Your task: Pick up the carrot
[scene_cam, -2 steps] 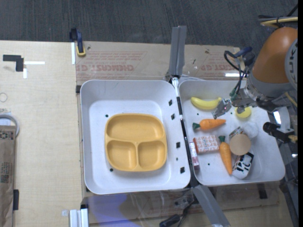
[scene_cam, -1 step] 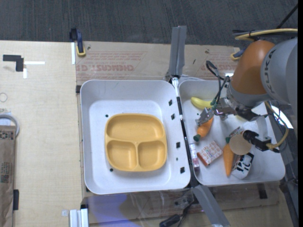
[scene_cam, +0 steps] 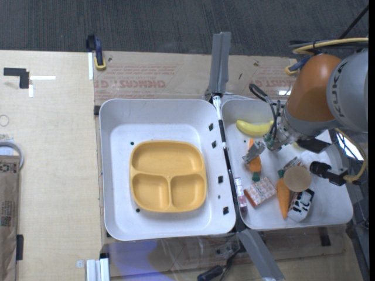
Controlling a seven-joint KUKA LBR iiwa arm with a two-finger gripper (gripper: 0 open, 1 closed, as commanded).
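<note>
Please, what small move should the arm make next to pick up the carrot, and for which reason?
Probably a short shift toward the bin's near right, then down. The tool hangs in the right bin, just below the banana, above a small orange piece. The long carrot lies further along, beside the brown cup, so the tool is not yet over it.

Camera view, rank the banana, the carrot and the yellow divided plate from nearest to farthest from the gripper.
Measured from the gripper:
1. Banana, right bin, just beyond the gripper toward the far wall.
2. Carrot, right bin, toward the near wall beside the paper cup.
3. Yellow divided plate, in the left bin.
</note>
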